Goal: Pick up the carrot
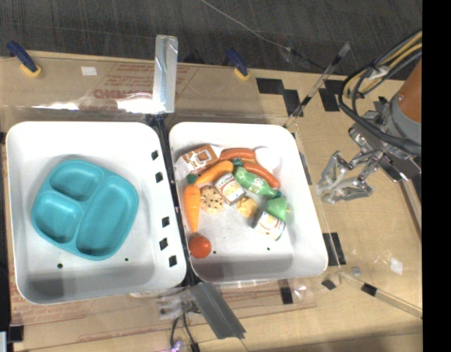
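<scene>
The carrot (191, 207) is orange with a small green top. It lies lengthwise along the left wall of the right bin (307, 226), its tip pointing toward a red tomato (199, 246). My gripper (338, 189) hangs over the bare bench to the right of that bin, outside its rim and well away from the carrot. It stands open with nothing between its fingers.
Around the carrot, the right bin holds a cookie (212, 200), small cans (229, 188), orange sausage-like pieces (215, 172), a green vegetable (256, 182) and other toy food. A teal divided plate (83, 207) sits in the left bin (20, 145).
</scene>
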Motion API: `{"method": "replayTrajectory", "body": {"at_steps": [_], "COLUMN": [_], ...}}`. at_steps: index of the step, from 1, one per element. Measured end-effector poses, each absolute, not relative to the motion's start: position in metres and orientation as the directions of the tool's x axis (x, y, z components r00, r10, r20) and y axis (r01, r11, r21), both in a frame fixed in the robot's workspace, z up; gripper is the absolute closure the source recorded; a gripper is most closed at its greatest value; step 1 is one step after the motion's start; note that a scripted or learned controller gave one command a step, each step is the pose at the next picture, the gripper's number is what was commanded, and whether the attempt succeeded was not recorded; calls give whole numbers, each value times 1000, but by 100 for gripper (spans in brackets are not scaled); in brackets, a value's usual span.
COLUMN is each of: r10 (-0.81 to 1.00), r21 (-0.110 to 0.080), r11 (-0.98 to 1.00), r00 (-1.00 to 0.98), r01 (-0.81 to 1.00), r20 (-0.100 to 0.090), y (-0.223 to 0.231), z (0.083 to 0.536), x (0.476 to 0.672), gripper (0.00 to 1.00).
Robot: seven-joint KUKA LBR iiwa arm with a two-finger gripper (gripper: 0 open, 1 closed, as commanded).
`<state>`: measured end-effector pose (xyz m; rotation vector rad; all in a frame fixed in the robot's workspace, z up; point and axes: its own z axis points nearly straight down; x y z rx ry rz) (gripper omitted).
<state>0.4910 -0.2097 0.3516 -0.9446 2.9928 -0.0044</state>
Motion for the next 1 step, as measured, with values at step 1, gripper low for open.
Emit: {"method": "replayTrajectory", "body": {"at_steps": [1], "r10": [-673], "r21": [-6], "r11": [739], "r00": [-739], "r01": [-673], "r20": [-3], "y": [-210], "z": [358], "x": [488], "gripper": [100]}}
